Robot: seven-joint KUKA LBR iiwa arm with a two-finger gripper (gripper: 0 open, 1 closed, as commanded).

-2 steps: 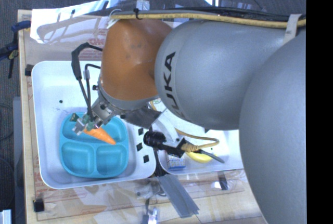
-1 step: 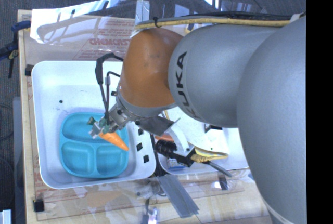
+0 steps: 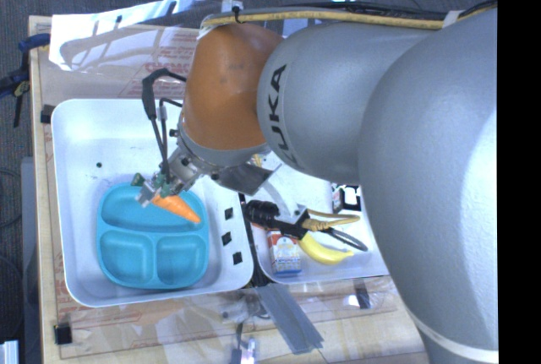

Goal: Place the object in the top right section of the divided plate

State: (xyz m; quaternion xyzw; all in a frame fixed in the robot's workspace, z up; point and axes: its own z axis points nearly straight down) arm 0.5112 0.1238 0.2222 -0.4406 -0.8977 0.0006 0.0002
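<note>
A blue divided plate (image 3: 127,257) lies in the left white bin (image 3: 72,185). It has one wide section along the top and two smaller sections below. A toy carrot (image 3: 180,209), orange with a green leafy end, sits slanted over the right part of the wide top section, its tip pointing to the lower right. My gripper (image 3: 159,187) reaches down from the orange-banded wrist and is shut on the carrot's leafy end. The arm's bulk hides the bin's upper right corner.
The right bin (image 3: 372,265) holds a banana (image 3: 323,251), a small red and white carton (image 3: 286,254) and a black-handled tool (image 3: 279,219). The grey arm covers most of the right side. The bins' shared wall (image 3: 241,248) runs just right of the plate.
</note>
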